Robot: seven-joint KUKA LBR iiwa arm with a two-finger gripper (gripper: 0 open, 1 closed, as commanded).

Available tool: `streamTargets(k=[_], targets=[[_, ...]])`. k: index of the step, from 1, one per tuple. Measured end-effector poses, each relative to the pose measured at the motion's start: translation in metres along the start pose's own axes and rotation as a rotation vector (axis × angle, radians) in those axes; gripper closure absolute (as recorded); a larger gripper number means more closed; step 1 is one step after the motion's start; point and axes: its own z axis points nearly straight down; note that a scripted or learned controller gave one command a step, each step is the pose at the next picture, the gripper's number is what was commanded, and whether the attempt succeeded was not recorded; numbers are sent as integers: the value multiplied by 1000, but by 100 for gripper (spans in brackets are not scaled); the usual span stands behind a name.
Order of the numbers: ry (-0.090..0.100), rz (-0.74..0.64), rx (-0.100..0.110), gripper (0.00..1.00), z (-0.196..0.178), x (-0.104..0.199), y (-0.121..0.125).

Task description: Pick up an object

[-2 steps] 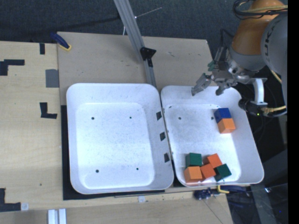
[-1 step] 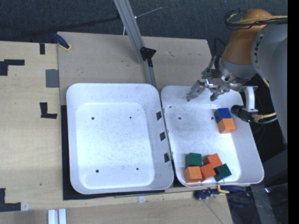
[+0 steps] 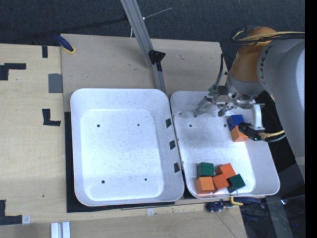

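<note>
While the pincer hangs spread and empty over the right bin, a blue block and orange block sit just beside it; best to centre squarely over one, clear of the wall, before dropping.

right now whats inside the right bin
The right bin holds a cluster of green and orange blocks near its front and a blue block beside an orange one. The claw covers part of its back.
</note>
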Motion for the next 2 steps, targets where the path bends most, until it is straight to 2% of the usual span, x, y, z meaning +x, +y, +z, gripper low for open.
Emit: streamTargets(k=[1, 2], targets=[[0, -3, -6, 100, -14, 1, 2], [0, 0, -12, 100, -69, -2, -7]])
